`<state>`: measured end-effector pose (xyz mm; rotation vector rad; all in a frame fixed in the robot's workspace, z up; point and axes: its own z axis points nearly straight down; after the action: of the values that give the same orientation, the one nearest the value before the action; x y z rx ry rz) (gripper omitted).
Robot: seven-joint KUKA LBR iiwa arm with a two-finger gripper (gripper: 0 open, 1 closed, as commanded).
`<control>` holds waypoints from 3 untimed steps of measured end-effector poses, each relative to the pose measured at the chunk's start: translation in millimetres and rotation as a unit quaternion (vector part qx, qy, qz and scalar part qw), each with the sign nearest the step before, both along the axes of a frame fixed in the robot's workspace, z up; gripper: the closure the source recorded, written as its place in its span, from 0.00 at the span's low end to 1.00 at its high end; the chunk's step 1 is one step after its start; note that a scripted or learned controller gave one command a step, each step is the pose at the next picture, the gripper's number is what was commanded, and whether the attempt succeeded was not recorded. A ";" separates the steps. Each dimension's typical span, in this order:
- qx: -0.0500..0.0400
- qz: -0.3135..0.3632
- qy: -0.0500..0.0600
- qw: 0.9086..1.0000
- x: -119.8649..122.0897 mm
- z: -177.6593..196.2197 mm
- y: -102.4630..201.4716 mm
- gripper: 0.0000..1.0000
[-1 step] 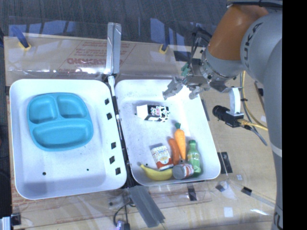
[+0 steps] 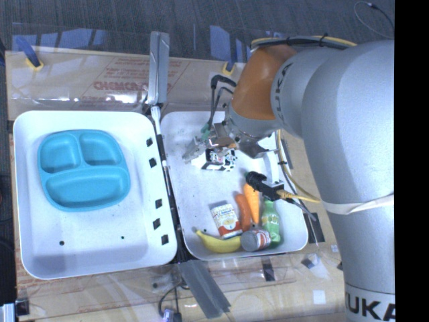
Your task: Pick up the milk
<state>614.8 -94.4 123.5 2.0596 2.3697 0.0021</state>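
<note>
The milk (image 2: 220,158) is a small carton with black and white cow patches, in the upper middle of the right bin (image 2: 175,180). My gripper (image 2: 206,146) hangs from the grey and orange arm (image 2: 268,89), directly over the milk's upper left side and touching or nearly touching it. The wrist hides part of the carton, and I cannot make out whether the milk is gripped or simply lying under the gripper.
At the right bin's front lie a banana (image 2: 218,241), a red and white carton (image 2: 225,218), a carrot (image 2: 247,206), a green bottle (image 2: 270,221) and a grey can (image 2: 251,240). The left bin (image 2: 27,233) holds a blue divided plate (image 2: 84,168).
</note>
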 end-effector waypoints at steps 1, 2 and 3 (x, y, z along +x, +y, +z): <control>-0.003 0.078 -0.012 0.997 1.4 -16.4 -78.6 0.00; -0.007 0.080 -0.019 0.997 5.3 0.1 -81.3 1.00; -0.007 0.080 -0.018 0.997 4.9 -0.7 -80.7 0.00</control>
<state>619.7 -175.2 122.8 1.8413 2.4979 0.0226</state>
